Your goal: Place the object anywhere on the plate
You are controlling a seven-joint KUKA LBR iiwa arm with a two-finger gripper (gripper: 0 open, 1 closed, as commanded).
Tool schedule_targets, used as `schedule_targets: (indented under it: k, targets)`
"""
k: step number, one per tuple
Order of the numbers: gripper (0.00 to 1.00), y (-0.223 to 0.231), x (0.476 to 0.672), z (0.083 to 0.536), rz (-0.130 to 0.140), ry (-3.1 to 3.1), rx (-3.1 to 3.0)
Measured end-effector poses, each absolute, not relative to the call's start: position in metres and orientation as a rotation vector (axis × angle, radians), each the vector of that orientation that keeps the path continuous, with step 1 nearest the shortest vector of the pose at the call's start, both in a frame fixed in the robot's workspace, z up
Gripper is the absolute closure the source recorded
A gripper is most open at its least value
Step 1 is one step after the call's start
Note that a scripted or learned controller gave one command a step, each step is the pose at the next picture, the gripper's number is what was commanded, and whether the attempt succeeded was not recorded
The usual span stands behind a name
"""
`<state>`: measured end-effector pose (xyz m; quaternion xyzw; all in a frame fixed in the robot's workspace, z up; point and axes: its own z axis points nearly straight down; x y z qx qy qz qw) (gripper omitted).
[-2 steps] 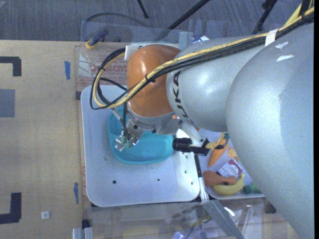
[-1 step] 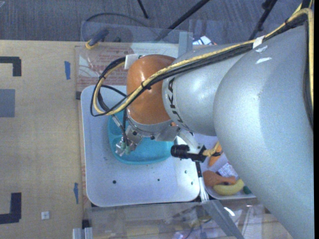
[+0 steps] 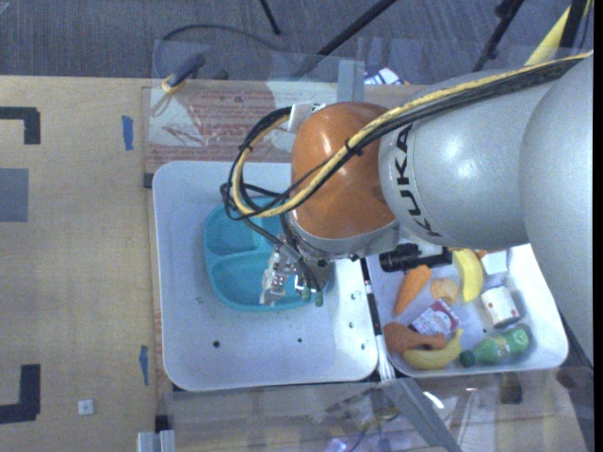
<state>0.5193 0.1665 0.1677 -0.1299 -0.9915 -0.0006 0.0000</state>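
One gripper (image 3: pixel 281 285) hovers over the plate (image 3: pixel 229 252), object seemingly hidden.

Left bin (image 3: pixel 188 347): wide bare floor left of and below teal plate (image 3: pixel 226 252), open for approach. Arm (image 3: pixel 452 172) overhangs plate's right half and divider between bins. Right bin (image 3: pixel 546 342) crowded: carrot (image 3: pixel 411 288), bananas (image 3: pixel 435 354), packet (image 3: pixel 433 321), green bottle (image 3: pixel 497 348) packed close, little passage between.

Right part of the plate (image 3: pixel 231 257) under the arm (image 3: pixel 452 172), pincer (image 3: pixel 281 282) blurred.
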Motion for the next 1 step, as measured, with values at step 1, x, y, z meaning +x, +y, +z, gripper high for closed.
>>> schedule_targets:
  k: [1]
  targets:
    - [1.0, 0.2259, 0.5283, 0.1574, -0.006, -3.147, 0.048]
